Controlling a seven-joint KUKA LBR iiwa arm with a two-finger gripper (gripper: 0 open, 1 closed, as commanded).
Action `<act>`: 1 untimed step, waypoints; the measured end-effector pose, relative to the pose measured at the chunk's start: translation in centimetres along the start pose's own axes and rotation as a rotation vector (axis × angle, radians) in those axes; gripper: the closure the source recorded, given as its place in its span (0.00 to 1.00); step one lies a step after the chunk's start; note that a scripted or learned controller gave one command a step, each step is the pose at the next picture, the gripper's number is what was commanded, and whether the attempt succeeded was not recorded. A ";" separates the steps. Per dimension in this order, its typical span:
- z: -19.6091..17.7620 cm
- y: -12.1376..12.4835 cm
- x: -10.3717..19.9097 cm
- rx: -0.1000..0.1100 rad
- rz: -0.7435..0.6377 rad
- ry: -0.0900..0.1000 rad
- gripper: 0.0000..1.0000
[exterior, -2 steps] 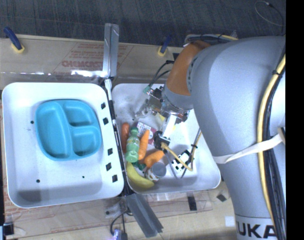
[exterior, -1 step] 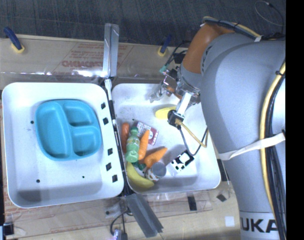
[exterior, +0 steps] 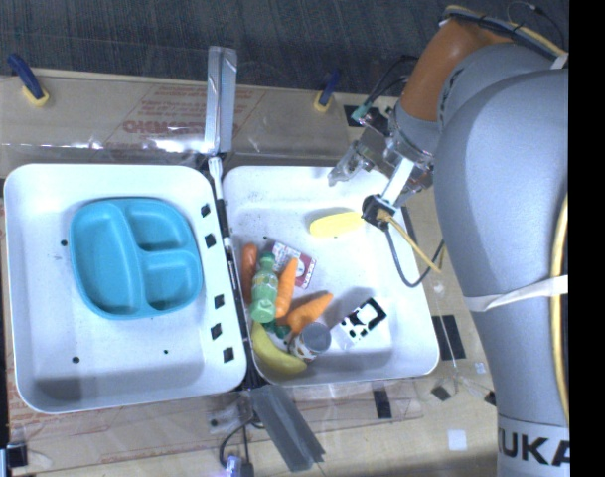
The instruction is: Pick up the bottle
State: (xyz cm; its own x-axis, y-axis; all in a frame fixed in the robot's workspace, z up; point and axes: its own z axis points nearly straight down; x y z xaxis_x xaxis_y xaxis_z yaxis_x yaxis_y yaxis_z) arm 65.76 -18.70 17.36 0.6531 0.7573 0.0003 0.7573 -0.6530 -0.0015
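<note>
Against right bin's point(exterior: 406, 351) left wall, bottle point(exterior: 264, 288) lies wedged among carrots point(exterior: 307, 311): light, smooth plastic, likely slippery; best grasped across midbody. My gripper point(exterior: 360, 182) hovers apart, spread, empty.

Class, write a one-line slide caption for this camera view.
Gripper above the right bin, apart from the green bottle among the toy food.

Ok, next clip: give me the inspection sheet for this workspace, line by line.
Surface: two white bins, left bin and right bin, side by side on the bench.
Job's things: bottle, green, lying in the right bin's pile.
Clutter: blue tray in the left bin; carrots, banana, yellow piece, black-and-white block.
Grippers: tool above the right bin's far side, nothing between its fingers.
Cables: yellow cable by the tool.
Surroundings: blue clamps, dark floor.
</note>
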 end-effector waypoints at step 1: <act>8.2 -2.1 0.1 0.004 0.025 -0.002 0.00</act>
State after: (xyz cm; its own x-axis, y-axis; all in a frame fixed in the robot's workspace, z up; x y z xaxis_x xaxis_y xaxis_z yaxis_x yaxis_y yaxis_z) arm 64.21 -17.20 9.11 0.6719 0.7406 -0.0018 0.7406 -0.6719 -0.0051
